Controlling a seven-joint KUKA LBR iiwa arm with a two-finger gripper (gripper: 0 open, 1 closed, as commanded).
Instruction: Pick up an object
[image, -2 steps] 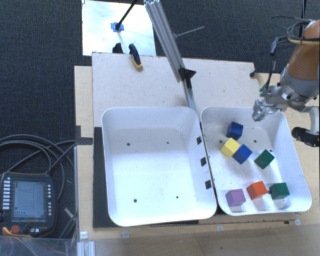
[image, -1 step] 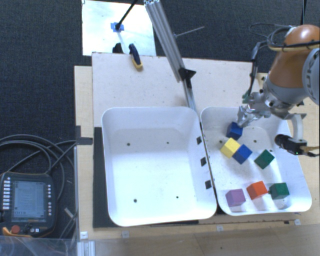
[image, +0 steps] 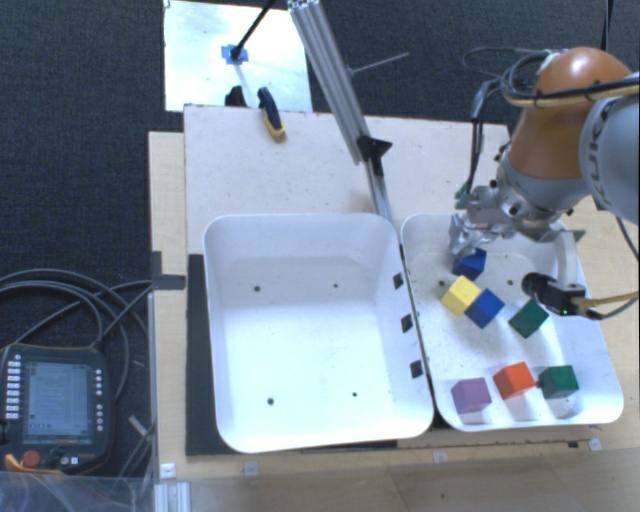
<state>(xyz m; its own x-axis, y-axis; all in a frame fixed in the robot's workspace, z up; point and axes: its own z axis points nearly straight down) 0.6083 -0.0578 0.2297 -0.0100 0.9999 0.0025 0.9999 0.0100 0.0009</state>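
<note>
Dark blue wooden cube (image: 470, 264) sits in the right white bin (image: 590, 395), near its far edge, directly under the gripper (image: 472, 243); it is turned cornerwise to the bin walls and has no long axis. Whether the gripper grasps it cannot be told. Just nearer lie a yellow cube (image: 460, 295) and a second blue cube (image: 484, 307), touching. The left white bin (image: 230, 420) offers open floor.

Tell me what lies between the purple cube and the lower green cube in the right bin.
An orange wooden cube sits between the purple wooden cube and the green wooden cube, in the camera view.
</note>
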